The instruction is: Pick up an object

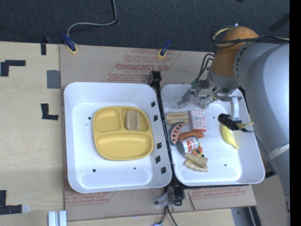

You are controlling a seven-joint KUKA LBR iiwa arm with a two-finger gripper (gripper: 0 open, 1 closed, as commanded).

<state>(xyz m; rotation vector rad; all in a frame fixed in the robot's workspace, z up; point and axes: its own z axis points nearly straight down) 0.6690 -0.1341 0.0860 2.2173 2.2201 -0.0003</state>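
The gripper (197,94) hangs splayed and grasping nothing above the right bin (244,171) — toward its far rim; the pile of food toys (189,135) lies just nearer, banana (229,136) beside.

The table (28,140) is pale wood with black tape marks near its left edge. A brown cardboard sheet (136,67) with red print lies flat on it, held at its far edge by two blue-and-yellow clamps (69,43). On the cardboard two shallow white bins, the left bin (77,173) and the right bin (244,171), touch side by side.
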